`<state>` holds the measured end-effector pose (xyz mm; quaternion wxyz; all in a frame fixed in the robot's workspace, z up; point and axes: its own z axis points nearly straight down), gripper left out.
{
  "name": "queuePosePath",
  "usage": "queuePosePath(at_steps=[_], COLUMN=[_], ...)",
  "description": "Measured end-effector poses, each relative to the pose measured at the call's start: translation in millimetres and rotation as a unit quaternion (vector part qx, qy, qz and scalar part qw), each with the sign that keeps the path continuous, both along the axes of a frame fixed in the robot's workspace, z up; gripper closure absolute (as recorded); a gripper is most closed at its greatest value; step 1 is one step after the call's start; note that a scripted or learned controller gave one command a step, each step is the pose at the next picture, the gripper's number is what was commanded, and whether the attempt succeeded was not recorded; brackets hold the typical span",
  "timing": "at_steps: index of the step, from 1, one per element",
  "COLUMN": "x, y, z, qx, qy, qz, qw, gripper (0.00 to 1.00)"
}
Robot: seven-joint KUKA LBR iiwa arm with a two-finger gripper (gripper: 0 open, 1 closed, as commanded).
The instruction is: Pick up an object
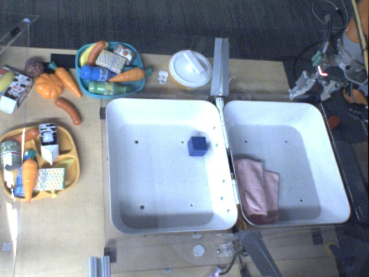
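The gripper sits up beyond the far right corner of the right bin, outside its rim, hanging off the grey arm with its orange band, and there is nothing between its fingers; how far apart they stand I cannot tell, the metal is too small and cluttered up there. Now, what is on offer? Two candidates. The pink cloth lies folded in the right bin, tucked into the near left corner, right against the divider wall, its long axis running from the far side toward the near edge. The blue cube stands alone in the left bin, toward that bin's right wall and a little past the middle toward the far side, well apart from everything. So here is the relation that matters: both things lie to the left of the gripper and nearer the front edge of the bench, and the cloth is in the bin the gripper is closer to, the cube a longer reach across the divider. My read is that the cloth is the shorter trip but a soft, flat target hard against a wall, while the cube is compact, square-sided, with open floor all round it, the cleaner pinch if the arm travels that far.
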<state>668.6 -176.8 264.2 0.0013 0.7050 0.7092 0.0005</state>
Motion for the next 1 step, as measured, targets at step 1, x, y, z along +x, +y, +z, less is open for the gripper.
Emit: queuePosePath(at_steps=[1], x=[1.1], y=[-27.9], z=[-29.8], qx=[-0.0006], qy=[0.0], qz=[0.092], qw=[0.9958], gripper=[0.0])
